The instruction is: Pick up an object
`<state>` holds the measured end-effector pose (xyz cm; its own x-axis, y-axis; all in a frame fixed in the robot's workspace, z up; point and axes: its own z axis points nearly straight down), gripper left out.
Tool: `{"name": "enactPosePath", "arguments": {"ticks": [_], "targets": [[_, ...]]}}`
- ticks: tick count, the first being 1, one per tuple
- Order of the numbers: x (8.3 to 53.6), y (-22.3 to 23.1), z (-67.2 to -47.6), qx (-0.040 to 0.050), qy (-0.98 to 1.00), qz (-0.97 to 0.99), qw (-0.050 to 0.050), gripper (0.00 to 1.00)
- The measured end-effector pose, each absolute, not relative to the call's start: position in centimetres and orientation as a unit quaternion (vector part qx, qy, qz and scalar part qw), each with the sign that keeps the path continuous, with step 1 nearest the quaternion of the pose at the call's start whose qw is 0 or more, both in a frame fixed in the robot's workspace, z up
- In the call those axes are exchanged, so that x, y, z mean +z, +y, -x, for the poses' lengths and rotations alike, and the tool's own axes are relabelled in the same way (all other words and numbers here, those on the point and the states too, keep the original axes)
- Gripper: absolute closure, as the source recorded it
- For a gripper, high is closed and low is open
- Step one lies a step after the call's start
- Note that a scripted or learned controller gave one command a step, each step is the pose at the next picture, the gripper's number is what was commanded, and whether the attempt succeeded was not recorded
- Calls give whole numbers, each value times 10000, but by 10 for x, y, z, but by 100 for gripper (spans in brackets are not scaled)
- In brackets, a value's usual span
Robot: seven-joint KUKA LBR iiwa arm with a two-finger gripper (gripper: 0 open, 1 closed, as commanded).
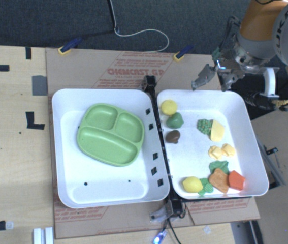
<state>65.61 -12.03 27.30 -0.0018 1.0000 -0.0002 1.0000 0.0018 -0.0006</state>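
The grey two-finger gripper point(211, 80) hangs with jaws spread and empty at one o'clock of the right white bin point(245, 111), so a blind descent may strike its rim.

The only lettering I can find is red print on the cardboard sheet point(133, 70) under my two bins. It runs along the far edge, just beyond the left bin point(65, 136), and sits upside down from this view. The letters are too blurred and too small for me to read. More faint red print runs along the sheet's near edge, equally unreadable.
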Motion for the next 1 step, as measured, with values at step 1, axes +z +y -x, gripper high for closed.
{"name": "enactPosePath", "arguments": {"ticks": [1], "targets": [[283,-119,-657,1,-7084,7058,1,100]]}}
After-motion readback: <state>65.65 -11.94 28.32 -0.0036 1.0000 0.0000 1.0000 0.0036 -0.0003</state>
